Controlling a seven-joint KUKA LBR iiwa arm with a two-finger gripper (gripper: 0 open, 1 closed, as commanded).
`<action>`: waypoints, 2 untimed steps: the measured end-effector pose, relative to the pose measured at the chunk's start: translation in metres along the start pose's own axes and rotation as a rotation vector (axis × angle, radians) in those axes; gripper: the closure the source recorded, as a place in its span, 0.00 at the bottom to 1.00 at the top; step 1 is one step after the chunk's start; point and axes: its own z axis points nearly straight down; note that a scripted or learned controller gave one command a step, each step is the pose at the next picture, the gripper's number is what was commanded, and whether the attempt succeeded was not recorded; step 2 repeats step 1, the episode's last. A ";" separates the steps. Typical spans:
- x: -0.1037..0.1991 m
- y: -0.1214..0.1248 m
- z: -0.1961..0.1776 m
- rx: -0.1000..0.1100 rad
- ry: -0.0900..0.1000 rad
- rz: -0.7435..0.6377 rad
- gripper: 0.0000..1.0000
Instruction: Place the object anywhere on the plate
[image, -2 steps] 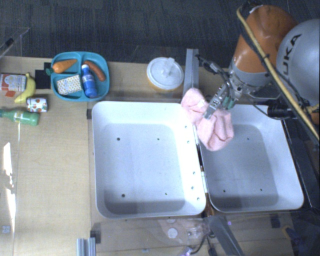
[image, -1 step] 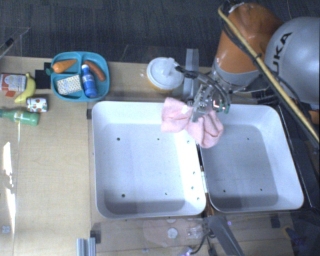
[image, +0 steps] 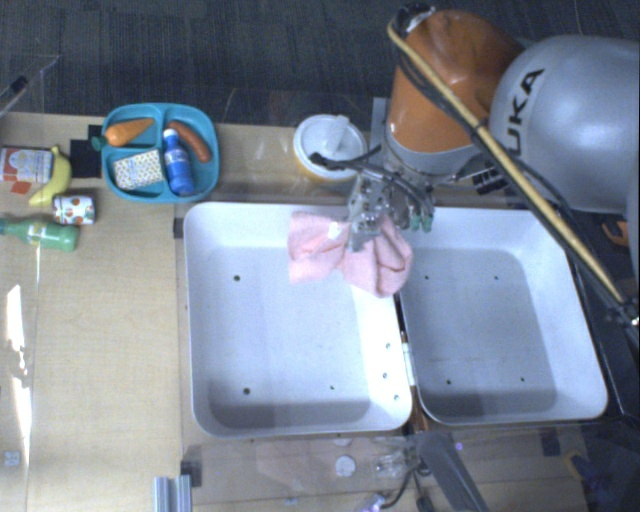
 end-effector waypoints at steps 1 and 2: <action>0.000 0.000 0.000 0.000 -0.001 0.000 0.00; 0.000 0.000 0.000 0.000 -0.001 0.000 0.00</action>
